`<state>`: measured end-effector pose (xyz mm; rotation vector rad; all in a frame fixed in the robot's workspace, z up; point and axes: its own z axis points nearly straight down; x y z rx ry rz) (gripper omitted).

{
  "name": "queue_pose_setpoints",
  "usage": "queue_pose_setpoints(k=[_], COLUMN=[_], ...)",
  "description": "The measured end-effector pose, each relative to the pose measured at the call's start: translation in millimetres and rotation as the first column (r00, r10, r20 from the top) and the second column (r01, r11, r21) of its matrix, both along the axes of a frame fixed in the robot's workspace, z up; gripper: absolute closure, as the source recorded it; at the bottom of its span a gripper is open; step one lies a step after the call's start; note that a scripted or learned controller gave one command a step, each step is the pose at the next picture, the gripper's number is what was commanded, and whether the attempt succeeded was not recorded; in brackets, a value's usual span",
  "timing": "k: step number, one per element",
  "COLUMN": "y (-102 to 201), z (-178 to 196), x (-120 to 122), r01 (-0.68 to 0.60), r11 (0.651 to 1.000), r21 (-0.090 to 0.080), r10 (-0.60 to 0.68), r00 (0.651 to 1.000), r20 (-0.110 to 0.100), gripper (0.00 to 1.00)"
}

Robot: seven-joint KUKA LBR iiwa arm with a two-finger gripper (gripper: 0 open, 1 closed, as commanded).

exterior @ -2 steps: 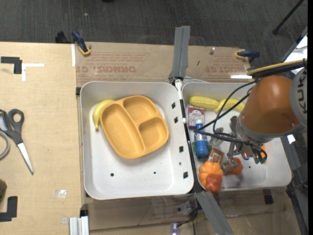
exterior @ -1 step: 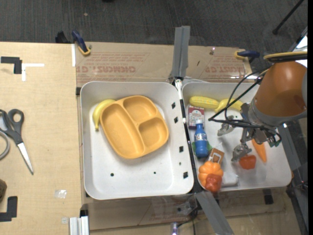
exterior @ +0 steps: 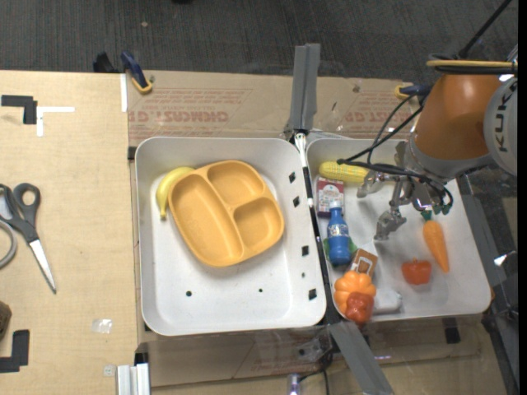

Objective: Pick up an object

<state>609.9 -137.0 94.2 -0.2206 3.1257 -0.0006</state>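
Observation:
The right bin [exterior: 471, 301] holds a yellow corn cob [exterior: 344, 172], a small white and red carton [exterior: 329, 194], a blue bottle [exterior: 338, 235], an orange carrot [exterior: 436, 243], a red tomato-like piece [exterior: 417, 271], an orange pepper [exterior: 355, 285] and a red piece [exterior: 359, 305]. My gripper [exterior: 389, 220] hangs over the middle of this bin. It is right of the bottle, left of the carrot, and above a bare patch of the floor. I see nothing in it.
The left bin [exterior: 230, 299] carries a yellow divided plate [exterior: 226, 212] with a banana [exterior: 169, 188] at its upper left edge. A small brown packet [exterior: 363, 262] lies by the pepper. Scissors [exterior: 31, 229] rest on the bench far left. Cables [exterior: 387, 134] trail from the arm.

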Motion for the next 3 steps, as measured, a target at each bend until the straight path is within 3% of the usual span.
queue_pose_setpoints(k=[1, 2, 3], y=[-72, -84, -84], z=[70, -1, -2], x=[4, -15, -83], r01=[0.089, 0.111, 0.278], r11=[0.996, 0.994, 0.960], r21=[-0.001, 0.000, 0.001], r10=[-0.089, -0.111, -0.278], r00=[0.996, 0.994, 0.960], r20=[-0.001, -0.003, -0.006], gripper=[0.00, 0.00, 0.00])
